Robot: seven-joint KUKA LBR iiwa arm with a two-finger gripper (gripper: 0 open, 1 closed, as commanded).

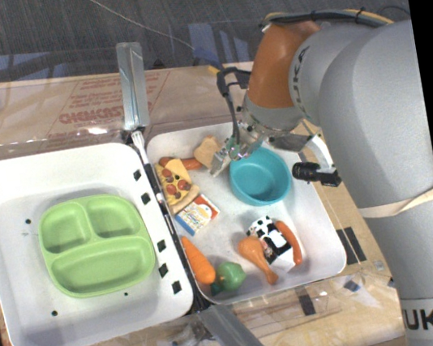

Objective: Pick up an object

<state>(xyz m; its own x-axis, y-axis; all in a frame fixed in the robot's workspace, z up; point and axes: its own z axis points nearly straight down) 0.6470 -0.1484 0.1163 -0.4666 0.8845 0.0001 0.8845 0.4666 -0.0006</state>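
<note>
A grey robot arm reaches into the right bin (322, 216), its gripper (226, 156) low beside a tan bread piece (207, 151) and blue bowl (259, 177), fingers slightly parted with nothing visibly held between them.

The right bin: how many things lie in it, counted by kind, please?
Bowl: 1, teal bowl
Toy food: 7, pizza slice, carton, carrot, green pepper, drumstick, sausage, bread piece
Toy animal: 1, cow
Total: 9
</note>
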